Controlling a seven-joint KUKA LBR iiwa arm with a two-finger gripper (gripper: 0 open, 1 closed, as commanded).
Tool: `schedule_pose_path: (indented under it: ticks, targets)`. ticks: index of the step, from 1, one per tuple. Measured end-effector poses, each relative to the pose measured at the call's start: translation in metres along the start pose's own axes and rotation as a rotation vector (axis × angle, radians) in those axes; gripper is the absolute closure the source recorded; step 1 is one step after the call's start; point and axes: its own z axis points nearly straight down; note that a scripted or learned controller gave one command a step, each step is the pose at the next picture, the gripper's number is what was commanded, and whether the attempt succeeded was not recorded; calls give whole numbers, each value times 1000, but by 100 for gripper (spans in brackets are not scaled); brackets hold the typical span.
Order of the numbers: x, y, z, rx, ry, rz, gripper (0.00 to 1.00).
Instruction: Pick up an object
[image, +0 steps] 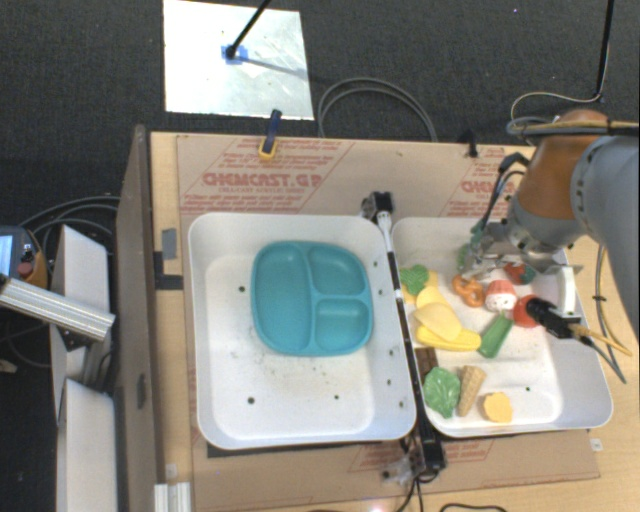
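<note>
Two white bins (230, 420), teal tray (310, 298), toy food (447, 330)

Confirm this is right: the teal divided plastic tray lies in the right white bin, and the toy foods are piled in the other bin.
Not right. The camera view shows the teal divided plastic tray in the left white bin; the toy foods are piled in the right white bin.
</note>
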Motion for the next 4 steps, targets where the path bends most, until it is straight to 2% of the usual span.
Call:
schedule_pose_path:
  ticks: [1,2,3,4]
  targets:
    - [0,0,1,1,0,0,0]
    - [-3,-34,13,10,0,5,0]
    - [-2,-31,1,3,-1,3,100]
    - [86,-46,-94,-1,3,-7,100]
